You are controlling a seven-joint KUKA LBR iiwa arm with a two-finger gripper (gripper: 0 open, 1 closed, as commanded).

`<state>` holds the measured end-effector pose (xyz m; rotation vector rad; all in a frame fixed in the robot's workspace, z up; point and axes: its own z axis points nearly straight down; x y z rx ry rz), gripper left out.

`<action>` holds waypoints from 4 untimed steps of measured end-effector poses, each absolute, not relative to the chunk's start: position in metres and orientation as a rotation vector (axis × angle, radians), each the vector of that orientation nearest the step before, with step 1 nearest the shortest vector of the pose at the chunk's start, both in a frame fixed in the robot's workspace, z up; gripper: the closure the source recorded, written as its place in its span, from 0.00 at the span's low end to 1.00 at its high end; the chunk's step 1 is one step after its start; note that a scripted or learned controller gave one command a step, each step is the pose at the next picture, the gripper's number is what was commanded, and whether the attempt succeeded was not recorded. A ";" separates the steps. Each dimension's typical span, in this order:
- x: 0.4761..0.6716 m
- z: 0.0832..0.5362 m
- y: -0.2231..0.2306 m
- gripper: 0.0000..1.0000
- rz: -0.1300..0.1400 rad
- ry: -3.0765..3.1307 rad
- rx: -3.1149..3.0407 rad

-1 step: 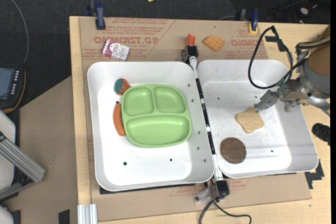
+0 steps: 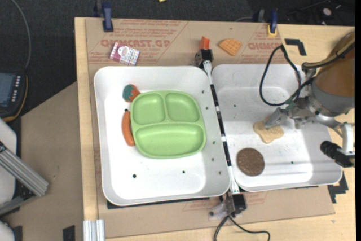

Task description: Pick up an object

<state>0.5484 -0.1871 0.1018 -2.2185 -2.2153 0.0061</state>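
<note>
The gripper [image 2: 276, 119] reaches into the right bin [image 2: 293, 169] from the right, its grey fingers [image 2: 274, 117] lowered onto the top edge of a tan cracker-like biscuit [image 2: 268, 132]. How far the fingers are spread, and whether they pinch the biscuit, I cannot tell; they look to be touching it. Just below the fingers and slightly left lies a round brown cookie [image 2: 250, 161], apart from the biscuit. Well to the left of the fingers, in the left bin [image 2: 113, 178], sits a green divided plate [image 2: 167, 123], with an orange sausage-shaped toy [image 2: 128, 128] against its left rim and a small teal and red piece [image 2: 131, 92] at its upper left corner.
</note>
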 end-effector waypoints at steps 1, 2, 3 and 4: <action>0.532 0.086 -0.175 0.00 -0.005 -2.222 -2.228; 0.601 0.087 -0.192 0.00 -0.006 -2.230 -2.225; 0.589 0.087 -0.170 0.00 -0.003 -2.226 -2.224; 0.594 0.087 -0.155 0.00 -0.003 -2.228 -2.225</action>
